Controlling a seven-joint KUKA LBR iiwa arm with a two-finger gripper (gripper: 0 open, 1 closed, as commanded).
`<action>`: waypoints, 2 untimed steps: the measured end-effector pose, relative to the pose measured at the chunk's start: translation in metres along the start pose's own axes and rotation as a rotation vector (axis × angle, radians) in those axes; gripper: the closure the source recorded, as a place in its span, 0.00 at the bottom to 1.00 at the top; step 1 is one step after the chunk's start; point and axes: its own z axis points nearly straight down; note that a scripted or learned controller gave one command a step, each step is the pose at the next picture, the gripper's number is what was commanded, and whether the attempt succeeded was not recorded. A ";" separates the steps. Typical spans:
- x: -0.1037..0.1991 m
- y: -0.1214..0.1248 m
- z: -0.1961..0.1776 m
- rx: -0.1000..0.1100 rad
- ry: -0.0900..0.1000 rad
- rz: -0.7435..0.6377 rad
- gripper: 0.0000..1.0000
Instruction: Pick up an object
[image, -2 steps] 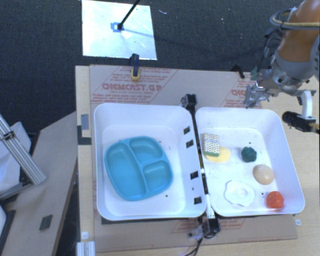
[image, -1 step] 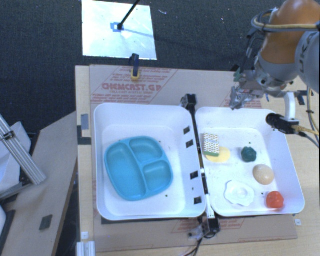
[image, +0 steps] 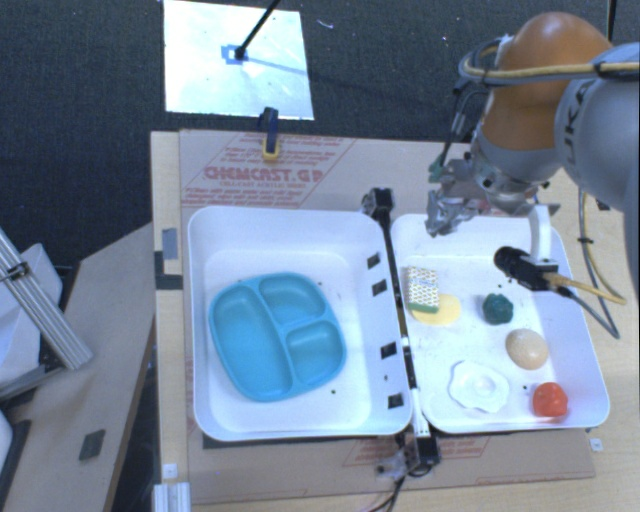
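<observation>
Holding a blue tray (image: 277, 335), the left bin (image: 215, 232) faces toy-food-filled right bin (image: 590, 385); hand (image: 445, 218) grip unclear.

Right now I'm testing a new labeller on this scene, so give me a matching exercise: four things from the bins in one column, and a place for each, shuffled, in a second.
Things:
1. blue divided tray
2. red ball
3. fried egg toy
4. dark green lump

Places:
A. near corner of the right bin
B. near edge of the right bin, left of the red ball
C. middle of the left bin
D. right bin, just beyond the tan egg

Pairs: 1-C, 2-A, 3-B, 4-D
</observation>
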 end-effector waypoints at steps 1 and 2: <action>0.058 -0.016 0.015 0.001 0.001 -0.001 1.00; 0.120 -0.018 0.022 -0.001 0.001 -0.001 1.00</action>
